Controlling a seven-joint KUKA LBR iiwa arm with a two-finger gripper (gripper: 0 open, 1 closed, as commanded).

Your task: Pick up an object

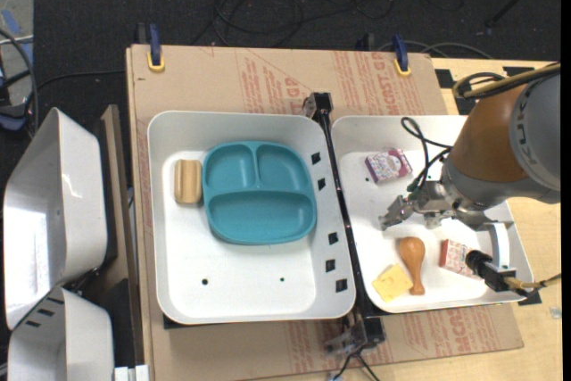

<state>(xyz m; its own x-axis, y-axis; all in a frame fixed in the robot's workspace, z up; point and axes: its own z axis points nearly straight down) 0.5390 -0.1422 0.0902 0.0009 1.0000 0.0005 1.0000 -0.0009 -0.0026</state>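
Lowest in the frame, and so nearest the lens, a yellow cheese wedge (391, 283) lies in the right bin (357, 192), below and a little left of the gripper (399, 215). Far off to the gripper's left, in the left bin (169, 219), a tan bread piece (187, 181) sits just beside a teal divided plate (260, 192), both well out of reach of this pose.

Moving right across the divider, a purple packet (388, 164) lies above the gripper, apart from it. Directly below the gripper a toy chicken drumstick (413, 261) points its bone end toward the front wall, close beside the cheese. Further right, a red-and-white packet (454, 257) rests near a black fitting with its cable.

Any of these right-bin items could serve as the thing to pick; the drumstick looks the likeliest, sitting just beneath the gripper. The metal fingertips (389, 221) reach leftward with nothing visible between them, but whether they are spread or closed I cannot tell from this angle.

The arm (508, 143) comes in from the right, its grey and orange wrist bulk hanging over the right bin's far side, the tool angled down and left toward the bin floor.

Risks, as I judge them: the drumstick's rounded, tapered form may squirt out of a pinch; closing near the cheese could snag both or push one aside; the thin packets lie flat and offer little edge; the loose cabling near the wrist may drag across the purple packet.
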